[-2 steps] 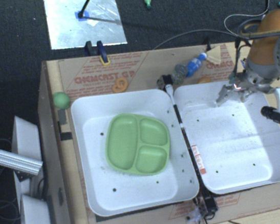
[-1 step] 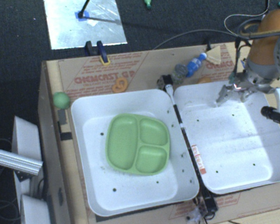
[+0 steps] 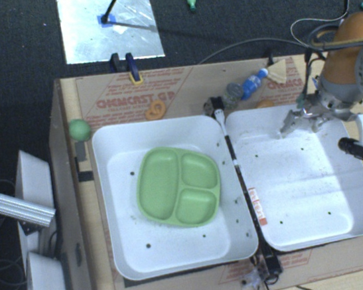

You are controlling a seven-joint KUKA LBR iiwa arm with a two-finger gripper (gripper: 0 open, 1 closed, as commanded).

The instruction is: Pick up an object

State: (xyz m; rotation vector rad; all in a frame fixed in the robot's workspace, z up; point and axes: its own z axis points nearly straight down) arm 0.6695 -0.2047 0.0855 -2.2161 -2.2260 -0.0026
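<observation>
Presently the gripper hangs over the right bin near its far rim, its fingers spread with nothing between them. Well apart, a green divided plate lies flat in the middle of the left bin, bare white floor all round it.

A pale green plate with three compartments lies flat, face up, in the middle of the left bin, turned a little askew to the bin's walls.
</observation>
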